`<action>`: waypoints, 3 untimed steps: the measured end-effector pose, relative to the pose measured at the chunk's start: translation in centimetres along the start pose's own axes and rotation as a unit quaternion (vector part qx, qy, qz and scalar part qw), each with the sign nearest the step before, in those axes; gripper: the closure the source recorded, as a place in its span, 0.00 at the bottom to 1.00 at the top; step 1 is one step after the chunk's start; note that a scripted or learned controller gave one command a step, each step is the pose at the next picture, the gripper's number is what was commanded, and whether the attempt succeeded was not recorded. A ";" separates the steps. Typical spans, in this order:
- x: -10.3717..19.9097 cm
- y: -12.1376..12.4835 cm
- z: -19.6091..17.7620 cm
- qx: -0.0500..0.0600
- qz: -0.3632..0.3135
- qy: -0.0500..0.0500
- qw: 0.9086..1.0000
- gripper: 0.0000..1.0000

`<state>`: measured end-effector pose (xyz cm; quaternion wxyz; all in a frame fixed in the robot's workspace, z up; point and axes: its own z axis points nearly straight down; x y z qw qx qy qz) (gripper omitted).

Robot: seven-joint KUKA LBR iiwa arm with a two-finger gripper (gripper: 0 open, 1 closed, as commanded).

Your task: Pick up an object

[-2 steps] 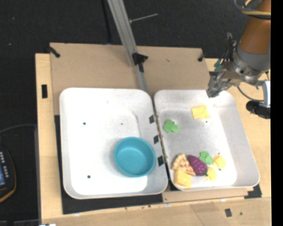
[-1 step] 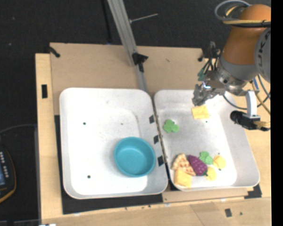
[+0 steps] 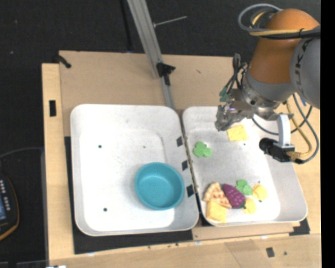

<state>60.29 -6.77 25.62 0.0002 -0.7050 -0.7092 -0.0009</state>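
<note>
bowl (image 3: 158, 185) in left bin (image 3: 100, 121) (toys (image 3: 233, 195) probably right)

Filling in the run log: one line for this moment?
gripper over right bin | beside yellow piece | blue bowl in left bin

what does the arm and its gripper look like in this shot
The arm is grey with a broad orange band above the wrist and a rounded metallic flange below. Thin dark cables loop beside it. The gripper is small, dark grey metal. A white bracket with a black cylinder sticks out sideways.
</note>
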 end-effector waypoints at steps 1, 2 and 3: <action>5.2 -1.8 -0.6 0.000 0.002 -0.001 1.000 1.00; 9.9 -3.3 -1.3 0.000 0.002 0.000 1.000 1.00; 15.1 -5.0 -1.5 0.001 0.002 0.000 1.000 1.00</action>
